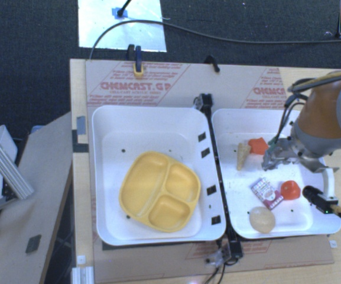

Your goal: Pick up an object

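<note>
Gripper [270, 160] sits low inside the right bin [229, 176], at about ten o'clock from that bin's centre; whether it is released or clenched I cannot tell, and nothing can be seen held in it. It hangs from the arm [327, 120], grey with an orange band, which reaches in from three o'clock.

By size, the bench [158, 81] comes first, its board printed with red lettering, and it carries both white bins side by side. Next is the left bin [108, 158], which holds a yellow divided plate [160, 190] with three hollows, lying a little towards six o'clock of that bin's centre.

The right bin holds the small things. A pale round ball [262, 219] lies at six o'clock in it, near the front wall. A red and white packet [266, 193] lies just at twelve o'clock of the ball, near the bin's centre. A red round piece [290, 189] lies just at three o'clock of the packet, apart from it. An orange-red piece [257, 145] lies at eleven o'clock in the bin, just at ten o'clock of the gripper and close to it. A cream cone [242, 154] lies at nine o'clock of that orange-red piece, its tip pointing towards six o'clock
</note>
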Tool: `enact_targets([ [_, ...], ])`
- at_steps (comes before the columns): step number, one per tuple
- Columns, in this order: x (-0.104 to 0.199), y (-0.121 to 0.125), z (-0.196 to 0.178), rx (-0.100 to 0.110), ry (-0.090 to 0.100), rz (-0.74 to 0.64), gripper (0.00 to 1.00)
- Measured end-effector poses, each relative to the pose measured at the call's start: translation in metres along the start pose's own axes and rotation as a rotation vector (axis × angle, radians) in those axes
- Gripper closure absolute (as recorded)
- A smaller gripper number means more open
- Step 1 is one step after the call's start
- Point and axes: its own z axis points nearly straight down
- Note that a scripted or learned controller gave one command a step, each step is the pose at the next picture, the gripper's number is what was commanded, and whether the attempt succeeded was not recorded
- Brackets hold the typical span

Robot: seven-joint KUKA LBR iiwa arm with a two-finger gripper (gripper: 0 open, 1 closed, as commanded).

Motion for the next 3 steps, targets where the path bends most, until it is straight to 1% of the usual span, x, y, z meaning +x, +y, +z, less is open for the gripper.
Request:
enact_targets([
  [1, -0.006, 0.0, -0.045, -0.001, 0.0, 0.0, 1.0],
  [2, -0.005, 0.007, -0.109, -0.004, -0.001, -0.004, 1.0],
  [3, -0.005, 0.008, -0.125, 0.0, 0.0, -0.004, 1.0],
])
